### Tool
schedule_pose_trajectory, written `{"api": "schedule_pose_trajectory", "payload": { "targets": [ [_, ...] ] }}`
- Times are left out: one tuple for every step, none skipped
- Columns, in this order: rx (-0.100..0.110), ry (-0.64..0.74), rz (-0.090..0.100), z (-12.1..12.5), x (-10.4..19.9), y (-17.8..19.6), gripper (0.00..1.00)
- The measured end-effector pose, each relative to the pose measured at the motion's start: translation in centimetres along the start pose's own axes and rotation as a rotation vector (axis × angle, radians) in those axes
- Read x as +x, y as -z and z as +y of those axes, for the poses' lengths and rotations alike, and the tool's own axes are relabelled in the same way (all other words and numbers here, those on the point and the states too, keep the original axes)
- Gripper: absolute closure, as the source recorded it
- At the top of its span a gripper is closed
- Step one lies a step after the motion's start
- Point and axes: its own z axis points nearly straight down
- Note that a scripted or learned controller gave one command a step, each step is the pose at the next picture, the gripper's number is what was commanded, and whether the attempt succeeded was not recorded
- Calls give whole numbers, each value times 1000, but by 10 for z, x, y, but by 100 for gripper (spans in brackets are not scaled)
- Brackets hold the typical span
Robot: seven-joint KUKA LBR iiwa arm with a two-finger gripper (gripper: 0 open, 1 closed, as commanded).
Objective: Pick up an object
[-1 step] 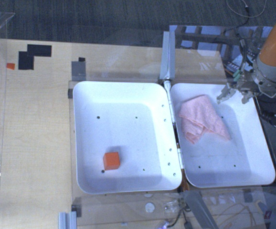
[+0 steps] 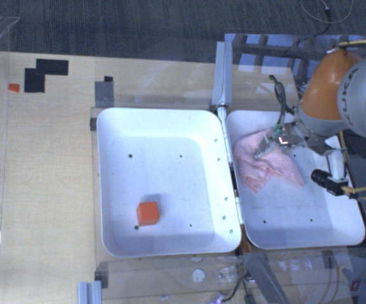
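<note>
An orange block (image 2: 148, 213) is seen sitting alone toward the front-left corner of the left bin (image 2: 159, 121), well apart from everything else. Over in the right bin (image 2: 309, 233), a crumpled pink cloth (image 2: 266, 164) is spread near the back-left corner, and the gripper (image 2: 278, 136) is parked right at its back edge. Whether the jaws are clenched or released honestly can't be told from here. The cloth is floppy, so probably just a thin fold gets pinched and slips free on the lift.
</note>
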Motion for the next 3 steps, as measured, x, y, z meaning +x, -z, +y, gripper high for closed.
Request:
{"api": "schedule_pose_trajectory", "payload": {
  "targets": [
    [13, 164, 2, 48, 1, -6, 0],
    [-5, 278, -4, -5, -26, -5, 0],
    [1, -54, 0, 39, -18, -8, 0]
  ]
}}
